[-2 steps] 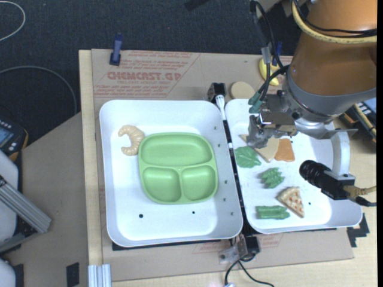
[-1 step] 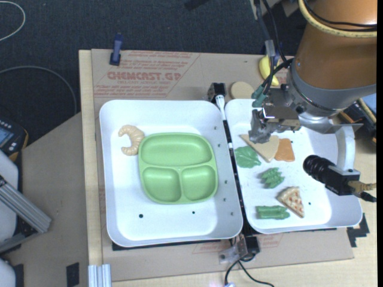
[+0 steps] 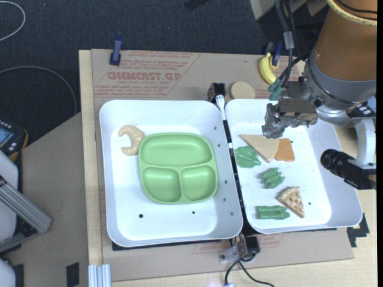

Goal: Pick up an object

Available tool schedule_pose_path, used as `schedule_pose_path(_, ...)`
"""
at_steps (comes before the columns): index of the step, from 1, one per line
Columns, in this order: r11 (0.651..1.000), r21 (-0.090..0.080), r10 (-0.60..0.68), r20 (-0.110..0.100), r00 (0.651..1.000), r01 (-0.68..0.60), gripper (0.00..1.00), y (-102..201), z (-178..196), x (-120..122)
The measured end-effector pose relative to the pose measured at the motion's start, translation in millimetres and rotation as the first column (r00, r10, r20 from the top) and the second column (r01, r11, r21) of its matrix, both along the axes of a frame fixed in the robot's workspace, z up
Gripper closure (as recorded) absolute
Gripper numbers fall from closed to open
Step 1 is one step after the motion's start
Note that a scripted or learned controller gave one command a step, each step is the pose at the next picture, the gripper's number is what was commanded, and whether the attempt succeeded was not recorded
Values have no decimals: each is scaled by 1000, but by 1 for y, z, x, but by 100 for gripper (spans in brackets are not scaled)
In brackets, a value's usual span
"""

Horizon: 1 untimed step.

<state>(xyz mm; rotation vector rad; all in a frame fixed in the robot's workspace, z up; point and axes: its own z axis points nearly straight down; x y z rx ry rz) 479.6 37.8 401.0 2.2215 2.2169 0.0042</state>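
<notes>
While the grey arm (image 3: pixel 344 52) leans in from three o'clock, its gripper (image 3: pixel 274 128) hangs low over the right bin (image 3: pixel 341 211), near that bin's twelve o'clock end. From where I stand I cannot tell how the claw is set. Just below it, at about six o'clock from the tips, lies a tan wedge of bread (image 3: pixel 259 145), and whether the tips touch it I cannot say. An orange slice (image 3: pixel 285 150) sits against the wedge at its three o'clock side. A green leafy piece (image 3: pixel 246 156) lies at the wedge's seven o'clock. Further toward six o'clock in the same bin are a small green sprig (image 3: pixel 271 177), a pizza slice (image 3: pixel 292 200) and a green pod (image 3: pixel 272 212).

The left bin (image 3: pixel 119 214) bears a green divided plate (image 3: pixel 178 167), with a pale croissant (image 3: pixel 131 139) just beside the plate's ten o'clock corner.
</notes>
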Motion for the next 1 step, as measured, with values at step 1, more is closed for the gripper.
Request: schedule_pose_path(1,1000,0,-2,-10,1000,2,100,-33,-48,-1)
